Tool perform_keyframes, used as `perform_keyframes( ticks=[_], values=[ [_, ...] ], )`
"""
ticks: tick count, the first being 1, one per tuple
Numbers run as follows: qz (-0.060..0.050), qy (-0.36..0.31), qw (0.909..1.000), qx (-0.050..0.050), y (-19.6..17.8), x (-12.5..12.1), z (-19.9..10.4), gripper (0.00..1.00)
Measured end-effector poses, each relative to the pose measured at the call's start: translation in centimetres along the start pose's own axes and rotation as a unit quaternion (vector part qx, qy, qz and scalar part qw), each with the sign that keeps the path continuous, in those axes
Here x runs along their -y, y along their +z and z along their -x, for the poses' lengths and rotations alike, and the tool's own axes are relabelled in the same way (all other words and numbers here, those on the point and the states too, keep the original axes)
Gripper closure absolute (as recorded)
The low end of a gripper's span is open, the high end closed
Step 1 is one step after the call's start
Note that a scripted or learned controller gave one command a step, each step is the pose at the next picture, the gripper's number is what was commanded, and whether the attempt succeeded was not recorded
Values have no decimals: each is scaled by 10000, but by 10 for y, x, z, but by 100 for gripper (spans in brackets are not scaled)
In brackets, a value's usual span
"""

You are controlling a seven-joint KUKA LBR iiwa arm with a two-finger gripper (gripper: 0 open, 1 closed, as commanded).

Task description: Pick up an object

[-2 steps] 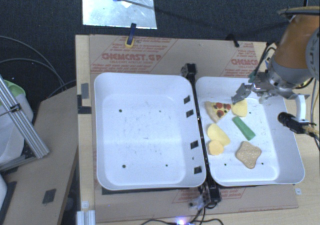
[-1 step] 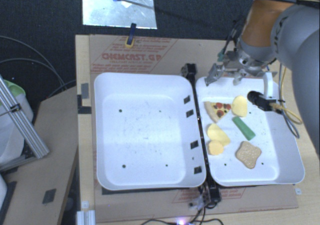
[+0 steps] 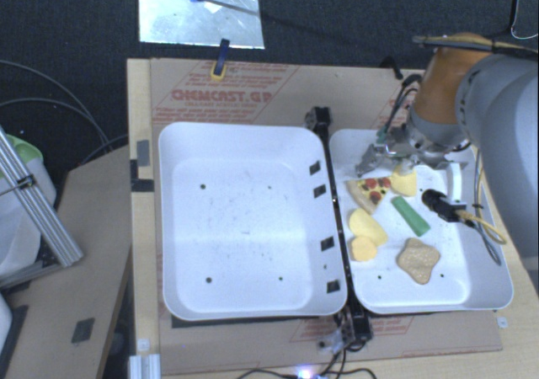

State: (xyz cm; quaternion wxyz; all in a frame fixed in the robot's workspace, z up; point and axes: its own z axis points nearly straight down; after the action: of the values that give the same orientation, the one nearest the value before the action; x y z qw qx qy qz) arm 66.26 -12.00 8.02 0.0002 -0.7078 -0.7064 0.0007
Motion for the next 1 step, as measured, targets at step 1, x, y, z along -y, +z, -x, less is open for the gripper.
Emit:
perform_keyframes(
  ticks=[1],
  values=[
    [-24, -8, 10000, -15, -4, 99, -12, 0]
  ],
)
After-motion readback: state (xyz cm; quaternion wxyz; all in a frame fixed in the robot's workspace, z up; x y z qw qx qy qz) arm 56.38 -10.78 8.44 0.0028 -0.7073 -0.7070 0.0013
